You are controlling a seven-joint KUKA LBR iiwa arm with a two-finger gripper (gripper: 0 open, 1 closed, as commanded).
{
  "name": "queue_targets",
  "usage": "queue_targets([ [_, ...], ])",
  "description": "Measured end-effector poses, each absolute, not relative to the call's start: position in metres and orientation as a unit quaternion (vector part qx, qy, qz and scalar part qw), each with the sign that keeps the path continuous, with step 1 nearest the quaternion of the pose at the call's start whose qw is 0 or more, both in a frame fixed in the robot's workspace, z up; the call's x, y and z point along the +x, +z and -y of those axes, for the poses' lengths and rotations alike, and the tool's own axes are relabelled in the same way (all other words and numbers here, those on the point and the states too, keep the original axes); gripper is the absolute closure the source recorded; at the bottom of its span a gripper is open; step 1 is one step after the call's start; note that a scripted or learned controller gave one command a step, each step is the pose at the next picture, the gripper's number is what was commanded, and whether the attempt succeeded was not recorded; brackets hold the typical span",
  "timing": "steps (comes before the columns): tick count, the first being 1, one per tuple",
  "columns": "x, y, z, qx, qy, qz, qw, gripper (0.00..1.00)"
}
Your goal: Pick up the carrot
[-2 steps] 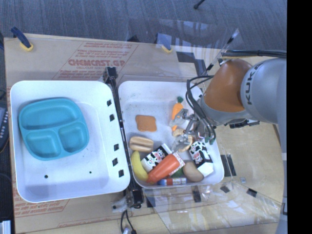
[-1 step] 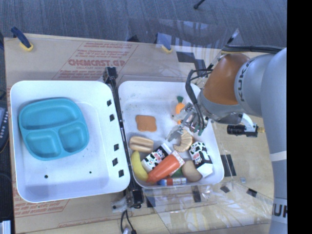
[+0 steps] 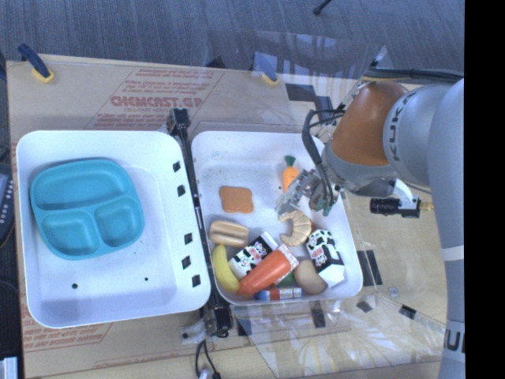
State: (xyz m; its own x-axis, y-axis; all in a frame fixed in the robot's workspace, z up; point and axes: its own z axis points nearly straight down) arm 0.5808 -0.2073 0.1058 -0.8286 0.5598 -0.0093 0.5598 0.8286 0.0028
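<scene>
Lowered into the right bin [image 3: 207,212], the gripper [image 3: 304,196] is seen near that bin's far right part, hanging from the grey arm [image 3: 418,133] with its orange band. How far it is opened cannot be told, as the metal parts blur together there, and nothing can be made out in its hold.

In the camera view, the carrot [image 3: 289,176] lies just beside the gripper on the far side, a small orange piece with a green top, partly screened by the wrist hardware. Whether contact has been made cannot be decided. Just on the near side of the gripper a croissant [image 3: 297,227] is found, with a flat orange-brown slice [image 3: 236,200] off to the left. Further toward the near edge a crowded heap is seen: a hot-dog bun [image 3: 229,232], a banana [image 3: 224,271], two cow-patterned cartons [image 3: 323,253] and a larger orange-red cone-shaped toy [image 3: 268,272].

The task is judged to be at the approach or grasp stage: the gripper has been brought to the carrot, but no lift is shown, so closing and raising are left to be done.

Well to the left, the left bin [image 3: 158,283] bears a blue divided plate [image 3: 85,205]. Both bins rest on brown cardboard [image 3: 150,93] laid over the bench, beyond which a grey carpeted floor [image 3: 158,14] is seen.
</scene>
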Motion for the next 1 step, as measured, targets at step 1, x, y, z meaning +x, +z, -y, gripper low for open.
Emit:
queue_targets([
  [1, 0.5994, 0.2281, 0.1427, 0.377, 0.0011, -0.926, 0.005, 1.00],
])
